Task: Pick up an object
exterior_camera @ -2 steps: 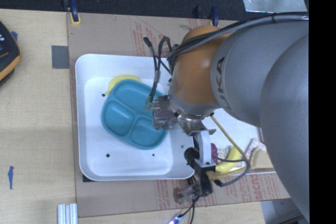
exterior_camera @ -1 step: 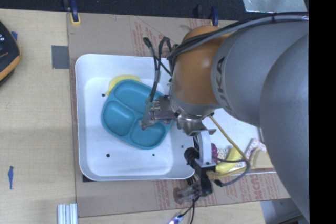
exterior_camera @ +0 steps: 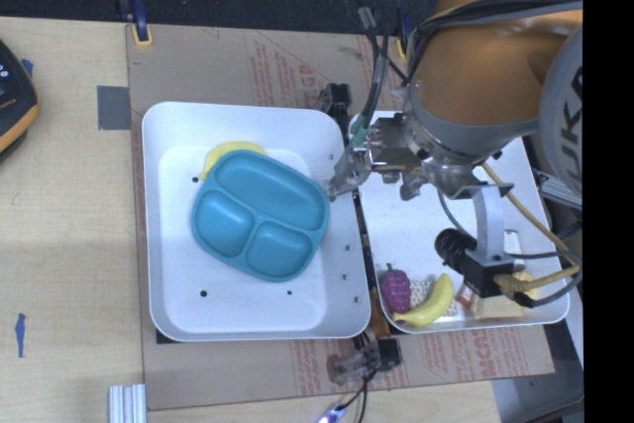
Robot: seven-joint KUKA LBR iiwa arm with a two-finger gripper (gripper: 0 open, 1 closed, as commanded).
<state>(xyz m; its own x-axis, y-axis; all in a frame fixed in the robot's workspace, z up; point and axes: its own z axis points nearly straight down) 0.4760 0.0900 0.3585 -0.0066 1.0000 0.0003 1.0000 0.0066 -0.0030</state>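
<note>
The blue divided tray point(exterior_camera: 261, 216) lies in the left bin point(exterior_camera: 158, 213), covering a yellow thing point(exterior_camera: 230, 153). My gripper point(exterior_camera: 349, 175) hangs at the tray's right edge; grip unclear. I'd pinch the rim squarely.

The blue tray point(exterior_camera: 260, 217) looks like smooth moulded plastic with a soft sheen. Both bins, left point(exterior_camera: 158, 213) and right point(exterior_camera: 396, 233), are glossy white plastic. Under them lies matt brown cardboard point(exterior_camera: 248, 64) with faded red print, on a pale wood-grain bench point(exterior_camera: 59, 243). The banana point(exterior_camera: 430, 303) and the purple grapes point(exterior_camera: 395, 288) look like shiny plastic. The gripper point(exterior_camera: 349, 175) looks like bare metal.
</note>
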